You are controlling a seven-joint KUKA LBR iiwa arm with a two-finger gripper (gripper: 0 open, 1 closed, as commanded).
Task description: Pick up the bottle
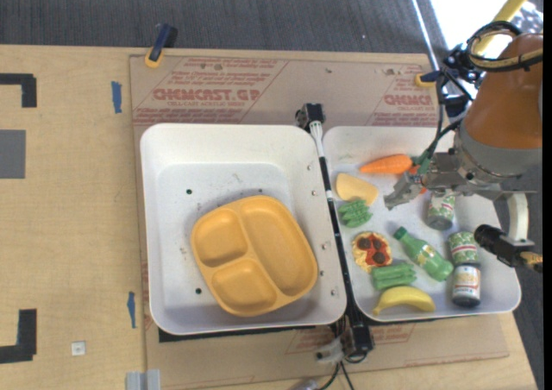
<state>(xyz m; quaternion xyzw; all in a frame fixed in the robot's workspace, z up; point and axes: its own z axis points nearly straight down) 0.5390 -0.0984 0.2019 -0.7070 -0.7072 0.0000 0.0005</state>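
Note:
A green plastic bottle (424, 253) lies tilted in the right bin (509, 298), between a pizza slice (373, 248) and a small jar with a green and red label (463, 248). A dark brown bottle (467, 281) stands just below that jar. My gripper (410, 184) hangs over the upper middle of the right bin, by the right end of the carrot (385, 164) and up-left of a grey tin (441, 210). It is well above the green bottle and apart from it. I see nothing held in it.
The right bin also holds a yellow cheese wedge (355, 187), a green leafy piece (354, 212), a green bean pod (392, 276) and a banana (405, 298). A yellow divided plate (253, 252) lies in the left bin (164, 207). The arm's orange band (509, 103) rises at right.

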